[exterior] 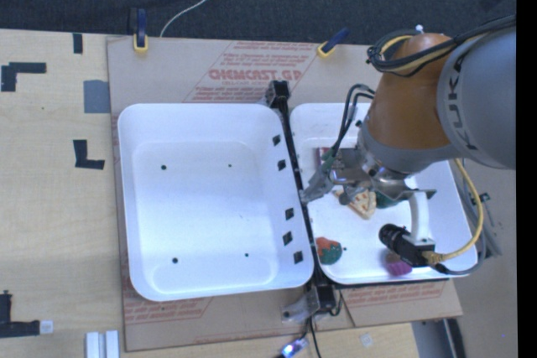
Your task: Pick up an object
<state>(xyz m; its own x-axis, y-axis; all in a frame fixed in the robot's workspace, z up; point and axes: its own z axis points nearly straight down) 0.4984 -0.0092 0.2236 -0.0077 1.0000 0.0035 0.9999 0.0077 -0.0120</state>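
Gripper (362,190) hangs low in the right bin (457,205), right of centre frame, just above a tan wedge-shaped object (362,204); whether its jaws are apart or together I cannot tell.

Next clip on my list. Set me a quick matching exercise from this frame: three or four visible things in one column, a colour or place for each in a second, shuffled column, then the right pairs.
Things:
1. Small object near the divider in the right bin
2. Small object at the right bin's near edge
3. Clamp at the board's far left corner
4. Arm's band above the wrist

Descriptions:
A. Yellow and blue
B. Orange and green
C. Orange
D. Purple

Pairs: 1-B, 2-D, 3-A, 4-C
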